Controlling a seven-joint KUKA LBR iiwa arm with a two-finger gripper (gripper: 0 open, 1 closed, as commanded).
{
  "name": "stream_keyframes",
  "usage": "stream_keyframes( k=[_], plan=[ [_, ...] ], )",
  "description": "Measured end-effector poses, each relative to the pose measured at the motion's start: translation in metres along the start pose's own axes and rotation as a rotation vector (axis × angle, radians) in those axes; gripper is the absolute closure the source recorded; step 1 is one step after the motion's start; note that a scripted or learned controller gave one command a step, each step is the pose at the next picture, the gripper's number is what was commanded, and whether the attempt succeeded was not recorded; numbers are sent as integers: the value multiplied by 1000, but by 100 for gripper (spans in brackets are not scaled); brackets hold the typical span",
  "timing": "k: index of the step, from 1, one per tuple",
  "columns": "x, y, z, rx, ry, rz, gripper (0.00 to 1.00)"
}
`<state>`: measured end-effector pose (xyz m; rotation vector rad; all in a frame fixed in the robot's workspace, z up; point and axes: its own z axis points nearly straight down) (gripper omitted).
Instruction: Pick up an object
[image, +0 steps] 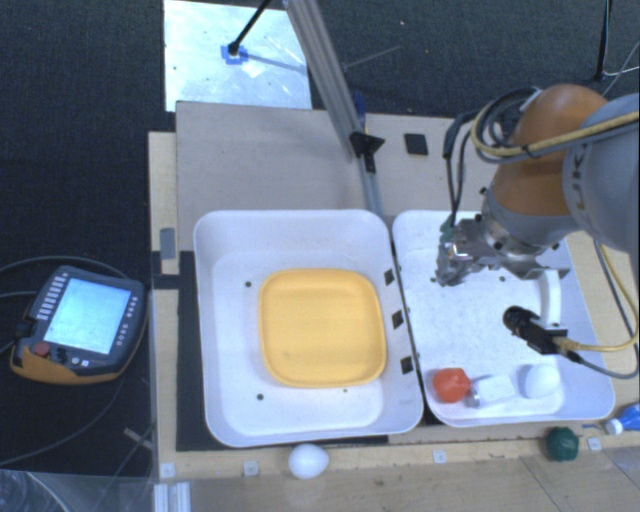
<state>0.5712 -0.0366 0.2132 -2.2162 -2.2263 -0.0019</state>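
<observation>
A tan bench (270, 150) sits on dark carpet, with two white bins side by side at mid-frame. The left bin (225, 400) holds a yellow plate (322, 326). In the right bin (420, 330), along its lower edge, lie a red object (450, 384), a small white box (493, 389) and a white ball (541, 380). The gripper (452, 264) hangs over that bin's upper part — nothing shows in it. A handheld control screen (82, 322) lies at far left; no writing is readable. A white egg (308, 461) rests below the bins.
</observation>
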Motion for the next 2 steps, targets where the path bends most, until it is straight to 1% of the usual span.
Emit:
stream_keyframes(
  k=[1,2],
  plan=[
    [44,9,-11,-1,0,0,100],
    [91,30,-23,-2,0,0,100]
  ],
)
